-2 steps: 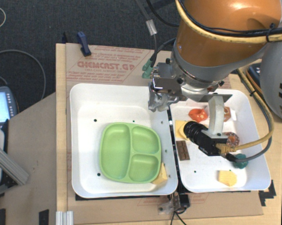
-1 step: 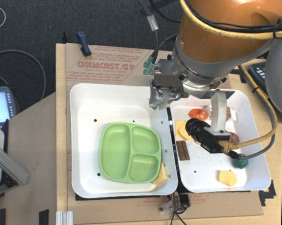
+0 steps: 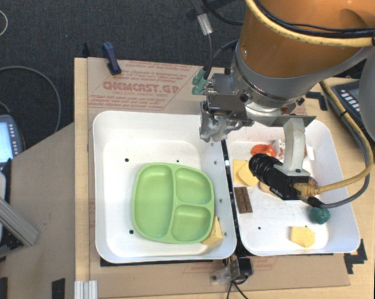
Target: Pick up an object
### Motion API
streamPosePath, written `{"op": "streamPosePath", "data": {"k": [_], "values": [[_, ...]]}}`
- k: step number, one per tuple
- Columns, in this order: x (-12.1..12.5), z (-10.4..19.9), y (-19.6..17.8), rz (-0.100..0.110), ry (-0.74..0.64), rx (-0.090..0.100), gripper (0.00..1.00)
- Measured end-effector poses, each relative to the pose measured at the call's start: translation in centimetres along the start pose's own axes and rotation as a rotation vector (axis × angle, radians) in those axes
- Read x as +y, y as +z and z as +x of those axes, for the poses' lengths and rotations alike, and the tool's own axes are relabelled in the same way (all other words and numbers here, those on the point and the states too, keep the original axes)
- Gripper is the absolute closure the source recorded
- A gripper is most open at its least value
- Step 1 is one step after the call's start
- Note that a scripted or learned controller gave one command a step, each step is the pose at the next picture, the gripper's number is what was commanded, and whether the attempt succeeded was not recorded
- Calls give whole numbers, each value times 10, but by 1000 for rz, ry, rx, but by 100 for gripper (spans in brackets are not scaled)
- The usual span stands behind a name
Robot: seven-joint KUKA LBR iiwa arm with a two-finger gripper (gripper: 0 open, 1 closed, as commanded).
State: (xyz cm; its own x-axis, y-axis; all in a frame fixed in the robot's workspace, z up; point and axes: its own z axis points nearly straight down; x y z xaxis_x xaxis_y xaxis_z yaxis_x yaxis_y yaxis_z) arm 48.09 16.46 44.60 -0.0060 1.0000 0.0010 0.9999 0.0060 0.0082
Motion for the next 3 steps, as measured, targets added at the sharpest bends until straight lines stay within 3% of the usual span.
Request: {"op": "streamPosePath", "data": {"k": [1,2,3], "values": [[1,1,-10,-2,-1,0,100],[-1,63,-94,-2,-2,6,100],[0,60,-100,4,3,1,100]]}}
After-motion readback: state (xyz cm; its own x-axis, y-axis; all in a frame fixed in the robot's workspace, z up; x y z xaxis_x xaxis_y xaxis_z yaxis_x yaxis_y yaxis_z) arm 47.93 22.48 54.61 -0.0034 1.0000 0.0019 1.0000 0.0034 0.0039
